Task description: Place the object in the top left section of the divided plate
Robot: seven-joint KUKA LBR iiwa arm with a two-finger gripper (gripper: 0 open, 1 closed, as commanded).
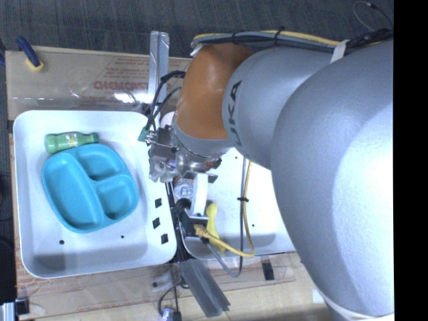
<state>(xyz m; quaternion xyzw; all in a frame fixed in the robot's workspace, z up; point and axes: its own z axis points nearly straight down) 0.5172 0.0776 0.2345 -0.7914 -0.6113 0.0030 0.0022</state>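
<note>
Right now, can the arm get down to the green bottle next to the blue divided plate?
Probably yes. The green bottle lies uncovered in the left bin, against the top edge of the blue divided plate. Nothing sits over it, and the gripper hangs at the divide between bins.

Blue divided plate (89,187) in left bin (40,253), green bottle (70,140) touching its top edge (lying flat).

A robotics lab: grey KUKA arm (314,132) over white bins (27,199) on a wooden bench (73,72)
</note>
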